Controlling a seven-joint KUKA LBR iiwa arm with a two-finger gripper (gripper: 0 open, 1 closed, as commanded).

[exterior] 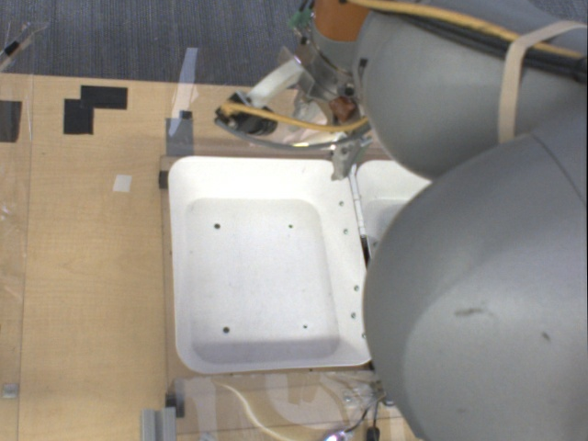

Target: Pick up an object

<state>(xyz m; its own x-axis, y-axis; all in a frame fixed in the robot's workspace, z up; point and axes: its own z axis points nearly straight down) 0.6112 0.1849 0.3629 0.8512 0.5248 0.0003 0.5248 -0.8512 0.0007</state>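
Grey arm (478,246) bulk covers most of the right bin (390,186), so whatever object the task means cannot be made out, and the left bin (257,265) shows only its white floor. Near the orange band (344,16), the gripper (317,72) sits beyond the bins' far edge among cables (266,118), and whether it has closed on anything I cannot tell. A good pick probably needs a steady, centred descent over one clearly separated item.

Even, soft overhead light — the left white bin (253,265) reads bright, nearly washed out, with faint shading inside its walls. The grey arm (478,246) beside it looms soft-focused — slightly grainy overall.
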